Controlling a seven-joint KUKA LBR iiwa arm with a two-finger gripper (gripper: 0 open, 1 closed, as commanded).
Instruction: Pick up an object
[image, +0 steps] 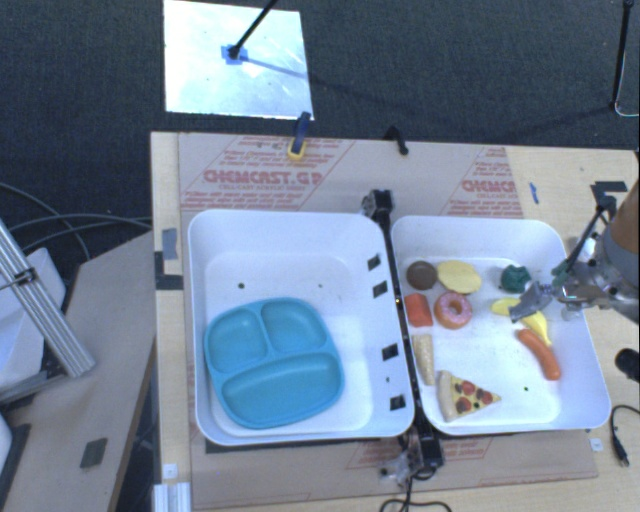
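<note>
Now | jaws (528, 303) over banana (535, 318) | right bin (575, 395)

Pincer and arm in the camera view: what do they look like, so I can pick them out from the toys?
The pincer is a small grey, metallic-looking assembly with slim fingers, over the right bin. Behind it the arm is a bulkier grey body at the frame edge, with an orange-tan patch higher up. A thin dark rod or cable runs up from the wrist. No markings are legible.

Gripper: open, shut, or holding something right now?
Gripper: cannot be told; it is low over the right bin, by the banana.
</note>
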